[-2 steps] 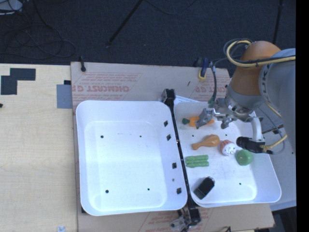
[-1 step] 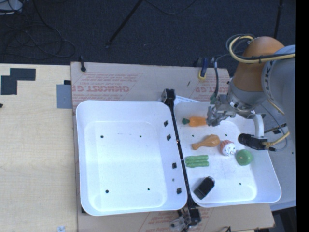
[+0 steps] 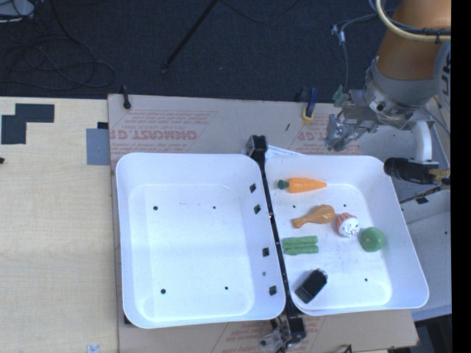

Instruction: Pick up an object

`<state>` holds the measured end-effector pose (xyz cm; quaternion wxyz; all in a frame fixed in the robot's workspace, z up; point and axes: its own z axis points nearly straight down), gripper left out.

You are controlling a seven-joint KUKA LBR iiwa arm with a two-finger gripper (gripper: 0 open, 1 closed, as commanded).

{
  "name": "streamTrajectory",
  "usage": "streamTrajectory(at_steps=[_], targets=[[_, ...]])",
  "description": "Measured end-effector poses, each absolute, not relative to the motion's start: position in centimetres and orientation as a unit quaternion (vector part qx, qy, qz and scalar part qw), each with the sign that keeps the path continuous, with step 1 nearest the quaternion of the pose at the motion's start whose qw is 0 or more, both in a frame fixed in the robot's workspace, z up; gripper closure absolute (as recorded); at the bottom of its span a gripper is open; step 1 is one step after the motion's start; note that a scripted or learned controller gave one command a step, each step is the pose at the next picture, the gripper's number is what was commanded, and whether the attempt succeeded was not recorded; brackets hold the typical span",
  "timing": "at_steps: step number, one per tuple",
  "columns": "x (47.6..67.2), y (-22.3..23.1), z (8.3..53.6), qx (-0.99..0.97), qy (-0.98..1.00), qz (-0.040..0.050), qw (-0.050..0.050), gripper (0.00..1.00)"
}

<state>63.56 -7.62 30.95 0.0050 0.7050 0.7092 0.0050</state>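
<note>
Orange carrot point(image 3: 305, 185) lies at the far end of your right bin point(image 3: 401, 267), with a tan drumstick point(image 3: 314, 215), a red-and-white ball point(image 3: 347, 225), a green ball point(image 3: 372, 239), green beans point(image 3: 299, 245) and a black block point(image 3: 311, 285) spread nearer you. Your tool point(image 3: 340, 140) hangs above the desk just past that bin's far rim, nothing in it; I cannot tell its state

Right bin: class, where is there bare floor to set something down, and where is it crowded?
Free: the near right corner of the right bin, beyond the black object. Crowded: the middle, where carrot, drumstick, green pods, small ball and green ball lie.
</note>
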Motion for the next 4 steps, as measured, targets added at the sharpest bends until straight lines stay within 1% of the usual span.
streamTrajectory(at_steps=[1,2,3,4], targets=[[64.2,0.2,37.9,0.704,0.710,0.0027,0.002,1.00],[60.7,-3.1,28.7,0.708,0.706,-0.0049,-0.004,1.00],[62.3,1.4,35.1,0.706,0.709,0.0015,0.001,1.00],[64.5,7.3,37.7,0.705,0.709,0.0010,0.000,1.00]])
